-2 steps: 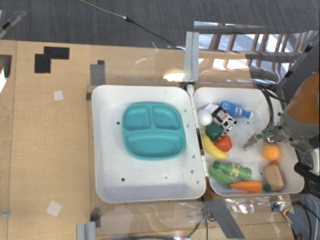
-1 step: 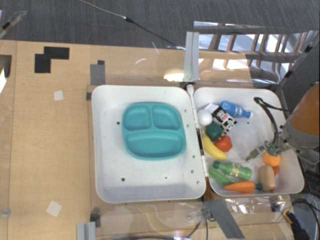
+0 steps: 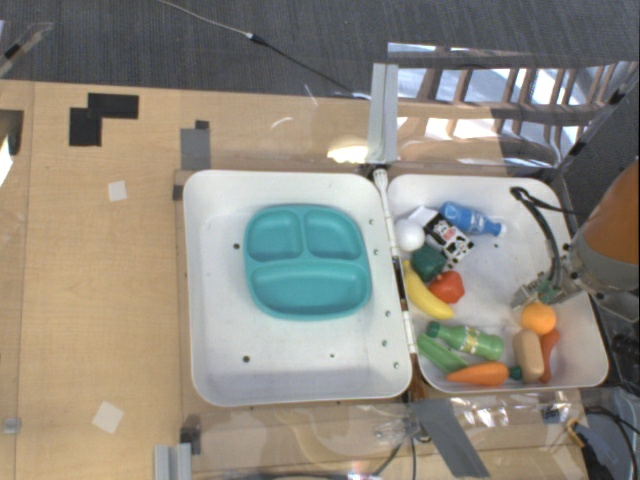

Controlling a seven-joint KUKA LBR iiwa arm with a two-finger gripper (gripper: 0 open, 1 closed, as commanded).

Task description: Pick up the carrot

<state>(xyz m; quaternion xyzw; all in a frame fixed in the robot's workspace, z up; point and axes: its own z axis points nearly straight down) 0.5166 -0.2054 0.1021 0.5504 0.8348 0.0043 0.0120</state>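
Along the right bin's [image 3: 590, 368] near wall, at about six o'clock, the carrot [image 3: 480, 374] was seen lying flat beside a green bottle [image 3: 460, 342], while the gripper [image 3: 545, 290], its opening impossible to judge, was poised at three o'clock, presumably for approach.

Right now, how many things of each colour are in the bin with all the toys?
Orange: 2, the carrot and the orange ball
Green: 2, the bottle and the dark block
Yellow: 1, the banana
Red: 1, the tomato
Blue: 1, the blue bottle
White: 1, the egg
Total: 8
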